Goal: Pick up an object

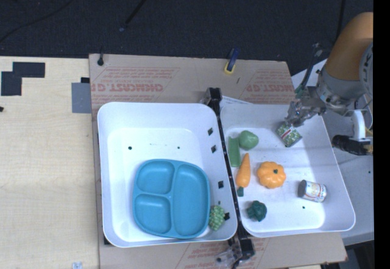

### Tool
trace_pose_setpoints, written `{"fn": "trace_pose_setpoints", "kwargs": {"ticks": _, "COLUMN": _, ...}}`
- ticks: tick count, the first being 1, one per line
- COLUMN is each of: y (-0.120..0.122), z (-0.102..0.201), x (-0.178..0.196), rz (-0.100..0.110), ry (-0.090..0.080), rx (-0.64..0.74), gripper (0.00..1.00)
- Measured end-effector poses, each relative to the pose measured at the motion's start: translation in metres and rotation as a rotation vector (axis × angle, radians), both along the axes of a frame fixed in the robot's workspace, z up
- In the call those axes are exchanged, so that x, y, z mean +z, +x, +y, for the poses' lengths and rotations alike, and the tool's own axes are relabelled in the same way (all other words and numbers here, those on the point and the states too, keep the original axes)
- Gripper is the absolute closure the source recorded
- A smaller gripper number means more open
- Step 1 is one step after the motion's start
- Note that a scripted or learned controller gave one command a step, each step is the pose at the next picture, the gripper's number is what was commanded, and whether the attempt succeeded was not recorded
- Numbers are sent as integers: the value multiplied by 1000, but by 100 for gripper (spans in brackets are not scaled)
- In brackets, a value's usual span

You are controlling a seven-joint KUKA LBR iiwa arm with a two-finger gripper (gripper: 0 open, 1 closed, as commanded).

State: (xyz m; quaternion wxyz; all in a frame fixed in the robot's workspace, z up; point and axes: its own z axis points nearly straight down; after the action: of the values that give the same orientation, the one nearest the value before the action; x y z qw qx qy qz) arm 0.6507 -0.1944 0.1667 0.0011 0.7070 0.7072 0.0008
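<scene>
The tool [297, 116] is positioned directly above the small green-labelled can [289, 135]; its grip state cannot be determined.

tray [170, 197] in left bin [116, 121]

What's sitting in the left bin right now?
The left bin holds a blue divided plate, its three compartments bare, and a green grape bunch beside the plate's right edge. Anything beneath the plate is covered.

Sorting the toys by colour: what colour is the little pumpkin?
Orange, with a green stem; the pumpkin shows in the camera view.
</scene>
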Motion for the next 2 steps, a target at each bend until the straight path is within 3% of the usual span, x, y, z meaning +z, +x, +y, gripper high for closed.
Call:
{"fn": "trace_pose_setpoints", "kwargs": {"ticks": 1, "y": -4, "z": 0, "x": 63, "rz": -1, "ry": 0, "rx": 0, "gripper": 100}}
{"fn": "trace_pose_setpoints", "kwargs": {"ticks": 2, "y": -4, "z": 0, "x": 61, "rz": 3, "ry": 0, "rx": 2, "gripper": 100}}
